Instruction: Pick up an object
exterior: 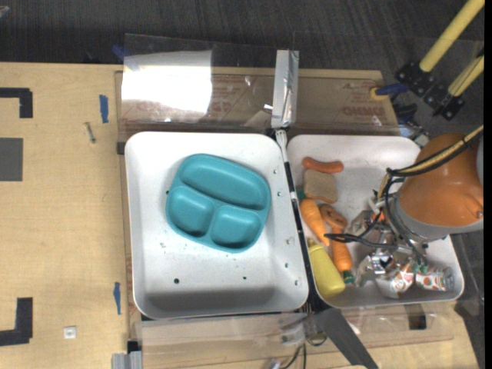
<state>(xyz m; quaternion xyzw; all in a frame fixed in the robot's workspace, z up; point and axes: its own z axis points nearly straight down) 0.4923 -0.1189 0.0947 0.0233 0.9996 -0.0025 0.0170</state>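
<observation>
Objects: carrot [313, 220], yellow bottle [326, 271], sausage [323, 164] and crumpled wrappers [419, 279] crowd the right bin [361, 146]
Hand: hand [382, 250] low among the wrappers; open or closed, I cannot tell (cables hide it)
Left bin: teal divided plate [218, 201]
Risk: tight clutter could make it slip or snag a neighbour

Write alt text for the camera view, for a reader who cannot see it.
A grey arm with an orange band reaches down into the right white bin, among a sausage, carrot and yellow bottle. The left white bin holds a teal divided plate.
</observation>
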